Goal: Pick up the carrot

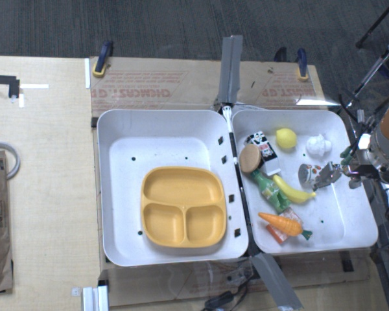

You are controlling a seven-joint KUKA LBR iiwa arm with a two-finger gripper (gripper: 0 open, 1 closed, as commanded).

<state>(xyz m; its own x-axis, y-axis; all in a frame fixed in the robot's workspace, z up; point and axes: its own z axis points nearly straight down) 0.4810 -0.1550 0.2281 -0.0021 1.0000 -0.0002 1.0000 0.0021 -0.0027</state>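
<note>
Orange plastic carrot with green top (283, 223) lies in right white bin (356, 232); end effector (327, 175), grip state unclear, should descend across its middle

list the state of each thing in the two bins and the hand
carrot: lying flat near the right bin's front edge, not held
banana: lying flat, mid right bin
lemon: resting near the right bin's back wall
plate: upright in the left bin, compartments bare
hand: over the right bin, beside the banana, holding nothing
</note>
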